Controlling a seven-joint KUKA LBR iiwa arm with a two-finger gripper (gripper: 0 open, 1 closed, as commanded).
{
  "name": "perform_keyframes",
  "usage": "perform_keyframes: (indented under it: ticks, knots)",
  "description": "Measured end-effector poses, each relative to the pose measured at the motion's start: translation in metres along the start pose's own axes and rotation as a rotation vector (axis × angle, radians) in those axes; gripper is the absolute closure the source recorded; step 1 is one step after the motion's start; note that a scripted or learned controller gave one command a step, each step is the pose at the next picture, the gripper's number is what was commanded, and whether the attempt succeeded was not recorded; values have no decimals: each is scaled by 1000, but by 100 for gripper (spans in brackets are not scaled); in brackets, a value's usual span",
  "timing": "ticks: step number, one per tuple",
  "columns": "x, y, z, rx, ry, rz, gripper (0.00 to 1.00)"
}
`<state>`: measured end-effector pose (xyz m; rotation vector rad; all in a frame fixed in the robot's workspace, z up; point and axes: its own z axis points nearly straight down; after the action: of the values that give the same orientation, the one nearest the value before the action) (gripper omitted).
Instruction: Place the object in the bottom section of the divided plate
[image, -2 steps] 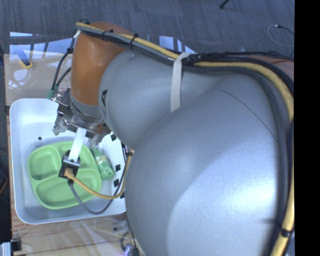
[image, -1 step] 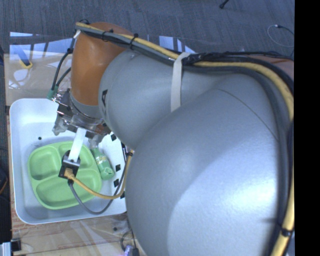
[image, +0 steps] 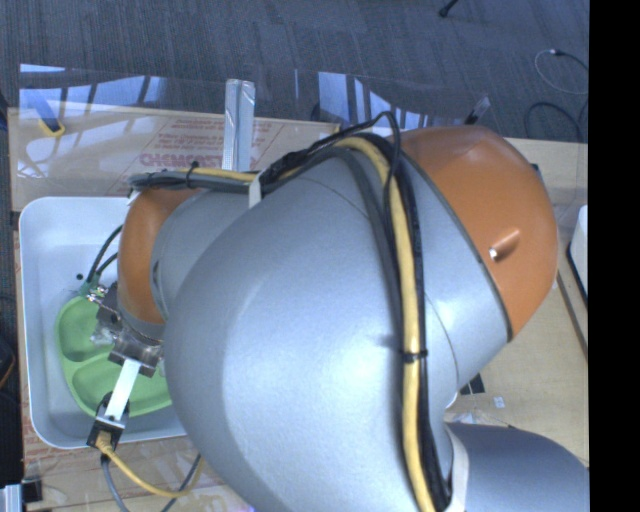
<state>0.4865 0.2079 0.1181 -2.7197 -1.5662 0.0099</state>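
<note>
While the arm crowds the green plate by the bin's left wall, the tool's opening cannot be told.

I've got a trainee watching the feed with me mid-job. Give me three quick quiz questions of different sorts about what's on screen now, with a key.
1. True or false: the green divided plastic plate lies in the left shallow white bin.
2. Multiple choice: what hides most of the bench from the camera? A) a cardboard box B) the grey arm with its orange band C) a cloth
3. Fill in: the yellow cable running along the arm is bundled with ____ cables.

Key: 1 true; 2 B; 3 black. The arm's wrist end sits over the plate, but the view does not settle whether any object is held.
</note>
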Motion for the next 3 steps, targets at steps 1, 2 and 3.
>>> perform_keyframes:
  ticks: [1, 2, 3]
  knots:
    - [6, 6, -36, -3, 1, -358, 0]
    - [36, 40, -139, -2, 2, -163, 0]
    - [38, 37, -147, 3, -3, -174, 100]
